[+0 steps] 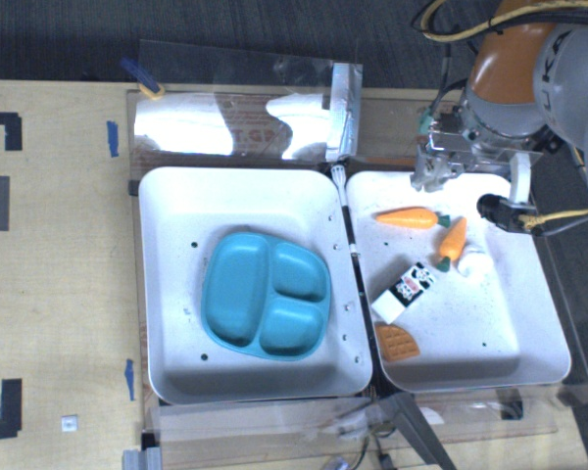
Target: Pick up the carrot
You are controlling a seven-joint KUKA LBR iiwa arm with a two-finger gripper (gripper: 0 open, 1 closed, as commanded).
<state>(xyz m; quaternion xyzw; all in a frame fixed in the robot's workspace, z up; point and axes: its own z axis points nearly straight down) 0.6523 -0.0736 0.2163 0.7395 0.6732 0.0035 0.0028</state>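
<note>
Two orange carrots lie in the right bin (pixel 539 351). One carrot (pixel 407 218) lies lengthwise near the bin's back edge, its green end pointing right. The other carrot (pixel 453 240) is shorter and slanted, just right of the first. My gripper (pixel 431 176) hangs over the back edge of the right bin, a little above and behind the long carrot and apart from it. It holds nothing that I can see.
A black-and-white patterned carton (pixel 404 293) and a brown bread-like piece (pixel 397 342) lie at the right bin's front left. A small white object (pixel 471 260) sits beside the short carrot. The left bin (pixel 167 204) holds a blue divided plate (pixel 267 294).
</note>
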